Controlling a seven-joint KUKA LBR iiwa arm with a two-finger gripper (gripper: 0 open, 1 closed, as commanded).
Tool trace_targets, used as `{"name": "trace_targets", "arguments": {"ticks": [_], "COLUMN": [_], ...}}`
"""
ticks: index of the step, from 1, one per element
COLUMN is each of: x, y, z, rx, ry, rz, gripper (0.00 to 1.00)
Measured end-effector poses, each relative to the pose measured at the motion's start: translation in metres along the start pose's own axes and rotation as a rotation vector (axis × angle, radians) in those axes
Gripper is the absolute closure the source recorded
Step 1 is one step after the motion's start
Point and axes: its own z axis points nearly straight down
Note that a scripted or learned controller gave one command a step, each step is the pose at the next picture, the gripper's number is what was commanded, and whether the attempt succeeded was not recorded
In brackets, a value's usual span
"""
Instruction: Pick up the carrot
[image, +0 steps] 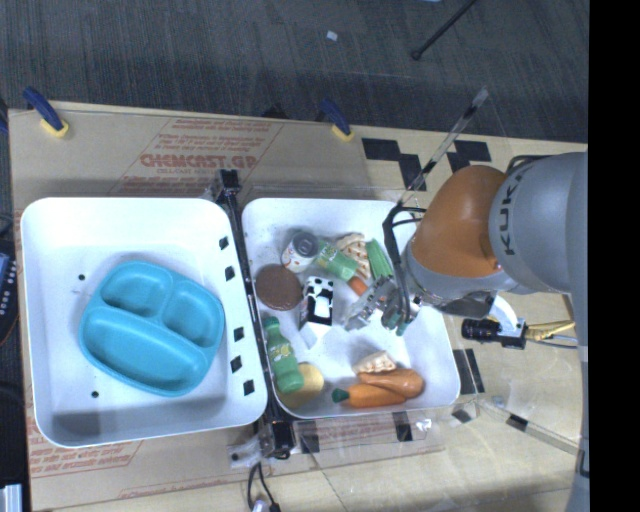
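A cardboard-covered bench (300, 140) bears two white bins, left (40, 330) and right (440, 355), touching.

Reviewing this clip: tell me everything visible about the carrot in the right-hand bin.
The orange toy carrot with a green stub end looks like smooth plastic. It lies flat on its side along the near edge of the right shallow white bin, with its green end pointing left toward a yellow rounded toy. A tan bread-like toy lies right against its far side. The tool hangs further back over the bin, apart from the carrot.
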Motion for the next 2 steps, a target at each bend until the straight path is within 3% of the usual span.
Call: {"name": "trace_targets", "arguments": {"ticks": [1, 2], "x": [-0.0417, -0.0413], "y": [0.0185, 0.018], "z": [-0.0458, -0.0451], "rx": [-0.003, -0.002], "ry": [0.001, 0.003], "rz": [-0.304, -0.303], "gripper": [1.0, 0.0]}}
